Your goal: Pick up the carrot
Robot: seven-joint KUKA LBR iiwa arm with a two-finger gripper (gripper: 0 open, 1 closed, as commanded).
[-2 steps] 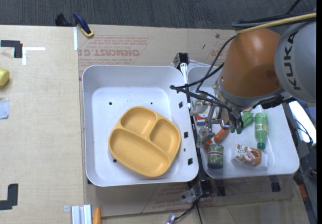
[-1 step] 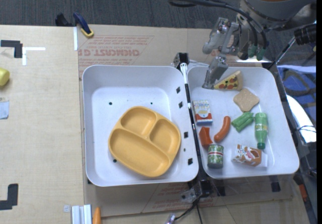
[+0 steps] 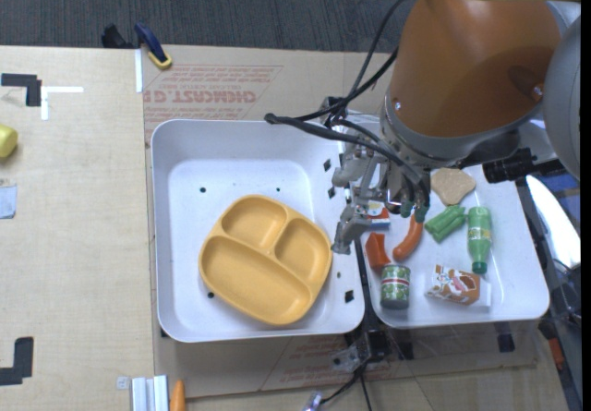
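Far to the left of the gripper [image 3: 362, 215], a small yellow object [image 3: 6, 141] lies on the pale bench top at the frame's edge. Nearer, but still left of the tool, the left white bin [image 3: 185, 151] holds a yellow divided plate [image 3: 265, 258] with three compartments, lying flat and slightly turned; its right rim comes close to the gripper's lower end.

The gripper hangs over the seam between the two bins, under the large orange band [image 3: 471, 40] of the arm, with black cables looping around it. Whether it is released or clenched cannot be told from this angle, and nothing is clearly seen between its tips.

Just to the right of the gripper, in the right white bin [image 3: 517, 303], lies the carrot [image 3: 409, 238], a curved orange piece, with a red-orange piece [image 3: 375, 250] beside it, nearly touching the tool's lower end. Below the gripper and slightly right stands a small can [image 3: 395, 286]. Further right are a green object [image 3: 445, 222], a tan slice [image 3: 452, 185], a green bottle [image 3: 478, 235] and a small carton [image 3: 454, 286].
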